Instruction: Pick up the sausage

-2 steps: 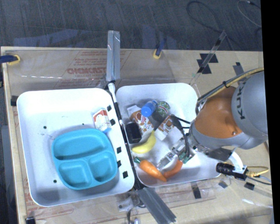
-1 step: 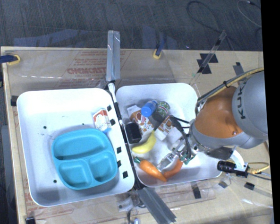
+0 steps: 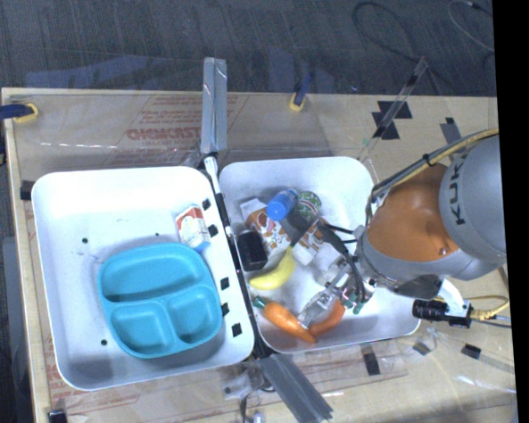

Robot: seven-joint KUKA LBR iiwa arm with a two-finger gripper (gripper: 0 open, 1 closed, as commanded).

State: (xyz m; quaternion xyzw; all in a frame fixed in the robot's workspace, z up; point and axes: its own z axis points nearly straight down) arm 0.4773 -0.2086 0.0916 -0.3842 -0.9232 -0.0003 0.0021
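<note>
I see the sausage (image 3: 332, 315) near the front edge of the right bin (image 3: 356, 169), touching the carrot (image 3: 285, 320) on its left. My gripper (image 3: 328, 302) sits right over the sausage; whether its pincer is wide or closed I cannot tell. A banana (image 3: 275, 274) lies just behind. The left bin (image 3: 67, 196) carries a blue tray (image 3: 158, 298).

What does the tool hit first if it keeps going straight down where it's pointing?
Most likely the reddish-brown sausage lying at the near edge of the right white bin. The tool sits right over it, with the orange carrot just beside. Depth is unclear from this slanted view.
</note>
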